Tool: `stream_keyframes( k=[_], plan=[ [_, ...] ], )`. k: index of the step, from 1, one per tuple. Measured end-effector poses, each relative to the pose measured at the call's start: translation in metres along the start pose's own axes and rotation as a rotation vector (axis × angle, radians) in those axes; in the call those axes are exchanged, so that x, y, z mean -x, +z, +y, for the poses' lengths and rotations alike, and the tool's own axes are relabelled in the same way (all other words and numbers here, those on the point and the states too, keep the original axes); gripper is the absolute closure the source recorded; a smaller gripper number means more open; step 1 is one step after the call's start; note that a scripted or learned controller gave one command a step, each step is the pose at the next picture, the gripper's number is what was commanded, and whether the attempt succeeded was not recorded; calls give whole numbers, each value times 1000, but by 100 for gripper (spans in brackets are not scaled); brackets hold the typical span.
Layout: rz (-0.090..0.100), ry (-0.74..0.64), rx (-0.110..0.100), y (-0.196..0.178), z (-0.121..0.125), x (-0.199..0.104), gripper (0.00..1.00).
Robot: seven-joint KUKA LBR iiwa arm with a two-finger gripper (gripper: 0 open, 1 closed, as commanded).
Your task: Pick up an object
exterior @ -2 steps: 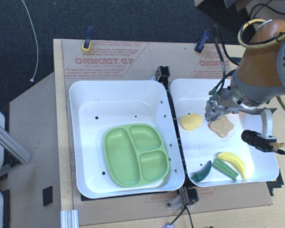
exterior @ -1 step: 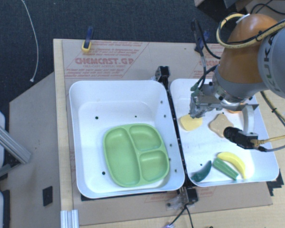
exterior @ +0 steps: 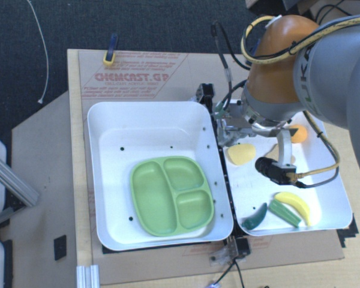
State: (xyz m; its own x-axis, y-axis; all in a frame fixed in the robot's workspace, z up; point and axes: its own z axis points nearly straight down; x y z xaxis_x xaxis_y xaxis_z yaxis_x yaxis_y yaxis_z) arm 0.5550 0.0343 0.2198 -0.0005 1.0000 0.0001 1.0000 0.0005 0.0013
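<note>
My gripper [exterior: 229, 132] hangs low over the back left part of the right bin [exterior: 324, 218], close to the wall between the bins, under the grey wrist and orange band. Just in front of it lies a pale yellow rounded object [exterior: 241, 155]. An orange ball [exterior: 299, 134] peeks out from behind the arm on the right. At the bin's front lie a yellow banana [exterior: 296, 203], a green vegetable [exterior: 285, 213] and a dark green piece [exterior: 255, 216]. I see nothing held by the gripper.
The left bin [exterior: 108, 137] holds a green divided plate [exterior: 171, 194]. A black part on a cable [exterior: 275, 169] hangs off the arm above the right bin's middle. A yellow and blue clamp [exterior: 110, 50] sits at the bench's back edge.
</note>
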Motion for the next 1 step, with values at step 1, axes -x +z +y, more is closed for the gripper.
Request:
stream_keyframes(
  k=[1],
  plan=[
    [1, -5, 0, -3, 4, -43, 100]
  ],
)
